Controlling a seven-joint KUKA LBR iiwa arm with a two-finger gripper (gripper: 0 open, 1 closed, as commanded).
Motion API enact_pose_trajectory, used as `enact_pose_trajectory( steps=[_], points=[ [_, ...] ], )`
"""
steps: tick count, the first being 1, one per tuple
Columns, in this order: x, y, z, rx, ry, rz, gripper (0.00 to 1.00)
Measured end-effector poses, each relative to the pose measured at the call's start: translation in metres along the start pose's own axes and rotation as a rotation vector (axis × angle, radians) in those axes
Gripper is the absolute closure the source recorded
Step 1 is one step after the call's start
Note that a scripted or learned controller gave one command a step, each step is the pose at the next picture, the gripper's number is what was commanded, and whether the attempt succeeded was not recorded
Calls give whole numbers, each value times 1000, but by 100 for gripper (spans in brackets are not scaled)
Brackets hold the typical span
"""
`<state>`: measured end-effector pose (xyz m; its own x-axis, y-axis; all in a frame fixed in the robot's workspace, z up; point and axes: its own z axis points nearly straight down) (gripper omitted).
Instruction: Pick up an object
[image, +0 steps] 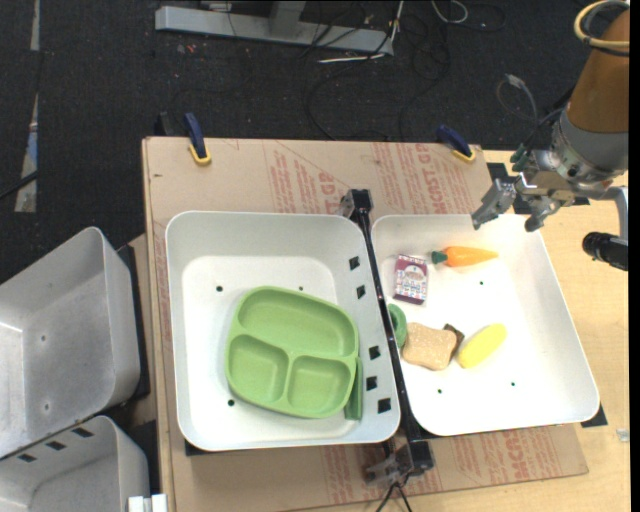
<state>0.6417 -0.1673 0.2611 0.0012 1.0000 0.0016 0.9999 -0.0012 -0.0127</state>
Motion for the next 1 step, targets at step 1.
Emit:
enact_pose_trajectory(
  steps=[1],
  points=[
    [1,2,-8,-13,-3,-3,0]
  ],
)
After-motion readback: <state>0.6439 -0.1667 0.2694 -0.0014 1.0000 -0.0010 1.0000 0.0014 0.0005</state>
